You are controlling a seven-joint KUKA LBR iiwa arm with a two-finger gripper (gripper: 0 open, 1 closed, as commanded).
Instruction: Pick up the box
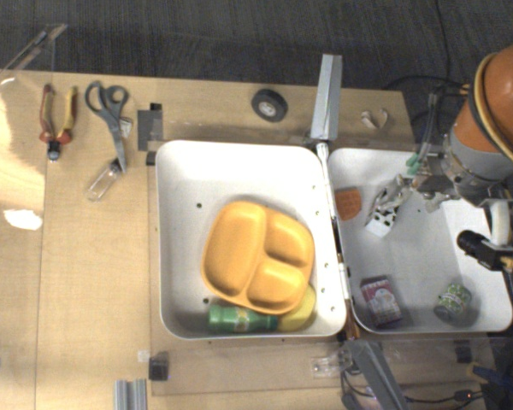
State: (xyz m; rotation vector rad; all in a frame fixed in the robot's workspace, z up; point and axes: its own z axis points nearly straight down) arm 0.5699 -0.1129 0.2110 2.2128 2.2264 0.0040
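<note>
evenly lit, slightly soft — strong glare on the bench [8, 143] at left, faint shadows.

The box [380, 301] is lying flat on the floor of the right-hand bin [419, 263] of the 2. It is sitting in that bin's near corner, on the side next to the left-hand bin [179, 229]. It is a small, squat, roughly rectangular pack, showing a purple border around a paler grey and white face whose print is too small to read. It is resting slightly askew to the bin walls, just beside the dividing wall and close to the front rim. It is looking closed and undamaged, with nothing lying on top of it.
</note>
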